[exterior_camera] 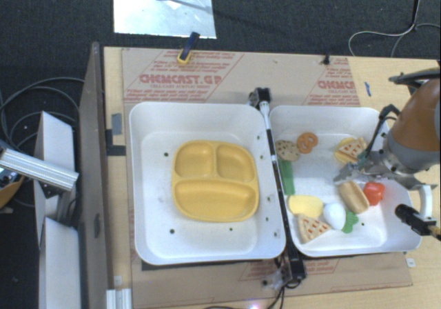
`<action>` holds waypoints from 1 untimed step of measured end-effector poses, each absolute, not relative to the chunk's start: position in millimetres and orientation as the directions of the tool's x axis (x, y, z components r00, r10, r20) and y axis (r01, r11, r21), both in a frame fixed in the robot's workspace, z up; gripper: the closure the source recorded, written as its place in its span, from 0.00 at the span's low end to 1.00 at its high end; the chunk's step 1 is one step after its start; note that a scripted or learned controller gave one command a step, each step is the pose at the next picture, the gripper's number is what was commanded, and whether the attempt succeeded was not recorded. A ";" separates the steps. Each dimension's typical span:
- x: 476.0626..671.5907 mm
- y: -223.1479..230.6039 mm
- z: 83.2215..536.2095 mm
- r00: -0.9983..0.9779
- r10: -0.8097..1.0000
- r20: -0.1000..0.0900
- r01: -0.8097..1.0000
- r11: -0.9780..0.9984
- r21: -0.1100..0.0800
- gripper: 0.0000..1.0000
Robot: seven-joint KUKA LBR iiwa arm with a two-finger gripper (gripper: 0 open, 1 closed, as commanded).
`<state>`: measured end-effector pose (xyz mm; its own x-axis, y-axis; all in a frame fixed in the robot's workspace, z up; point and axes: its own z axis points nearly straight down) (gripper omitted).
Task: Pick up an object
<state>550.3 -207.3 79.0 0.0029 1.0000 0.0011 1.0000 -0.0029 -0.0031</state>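
The arm is reaching in from the right edge, its orange band showing above the wrist, and the gripper (353, 174) is hanging low over the right bin (324, 116). Whether it is apart or together cannot be told; the metal at its tip is blurring into the toys beneath, and nothing is visibly sitting clamped in it.

Just under the tip, a hot dog bun (353, 196) is lying at a slant, touching or nearly touching the metal. A red tomato (373, 192) is sitting just beside the bun, on the arm's side. Beyond the tip, toward the far wall, a sandwich wedge (350, 149) is resting. Further out from the gripper, toward the divider, a pretzel (307, 141) and a brown cookie (286, 150) are lying close together, with a green stick (286, 178) below them. Nearer the front wall, a yellow piece (304, 205), a white egg (334, 216) and a pizza slice (311, 229) are clustering together.

Well away from the gripper, in the left bin (155, 121), a yellow divided plate (214, 181) is lying flat.
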 end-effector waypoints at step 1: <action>632.1 -151.0 86.0 -0.011 1.000 -0.001 1.000 0.011 0.010 0.00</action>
<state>632.1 -151.0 86.0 -0.0107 0.9999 -0.0006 0.9999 0.0107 0.0095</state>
